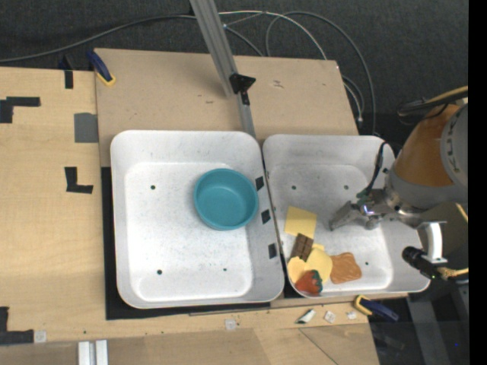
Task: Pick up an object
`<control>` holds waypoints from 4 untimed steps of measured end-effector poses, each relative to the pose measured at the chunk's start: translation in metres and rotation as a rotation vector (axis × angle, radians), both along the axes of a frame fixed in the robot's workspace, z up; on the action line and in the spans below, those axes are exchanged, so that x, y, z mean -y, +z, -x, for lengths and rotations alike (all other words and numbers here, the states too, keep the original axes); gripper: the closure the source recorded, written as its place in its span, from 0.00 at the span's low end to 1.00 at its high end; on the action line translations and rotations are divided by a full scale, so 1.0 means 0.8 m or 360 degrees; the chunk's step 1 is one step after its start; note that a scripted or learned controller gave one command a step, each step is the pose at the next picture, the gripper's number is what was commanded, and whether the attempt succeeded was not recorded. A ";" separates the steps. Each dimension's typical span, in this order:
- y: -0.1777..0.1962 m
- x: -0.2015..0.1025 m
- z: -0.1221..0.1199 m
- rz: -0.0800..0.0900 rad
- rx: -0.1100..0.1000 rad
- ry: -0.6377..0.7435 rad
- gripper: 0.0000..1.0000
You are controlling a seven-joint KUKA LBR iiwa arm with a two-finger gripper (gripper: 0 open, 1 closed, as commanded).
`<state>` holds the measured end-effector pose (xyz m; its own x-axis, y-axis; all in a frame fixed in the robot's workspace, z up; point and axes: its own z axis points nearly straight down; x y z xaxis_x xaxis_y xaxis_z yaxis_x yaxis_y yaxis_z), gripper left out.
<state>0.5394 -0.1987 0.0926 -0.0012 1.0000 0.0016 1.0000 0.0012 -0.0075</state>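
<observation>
My gripper [339, 219] hangs low over the middle of the right bin [327, 158], with nothing visibly held in it. To its left lies a pale yellow block [299, 221], a short gap away. Below that sit a small brown piece [303, 246], a yellow piece [319, 263] and a red item [308, 281], clustered at the bin's front left. A tan orange piece [345, 268] lies just below the gripper. A blue bowl [225, 198] stands in the left bin [152, 226], near its right side.
The grey arm with its orange band [426, 158] comes in from the right over the right bin's edge. A metal pole [221, 44] slants down to the bins' shared back corner. Cables lie behind the bins.
</observation>
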 end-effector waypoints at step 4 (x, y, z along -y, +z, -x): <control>0.184 -0.018 -0.025 0.0005 0.0018 0.0002 1.00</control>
<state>0.5593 -0.1841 0.2400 -0.0023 1.0000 -0.0013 1.0000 0.0023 0.0036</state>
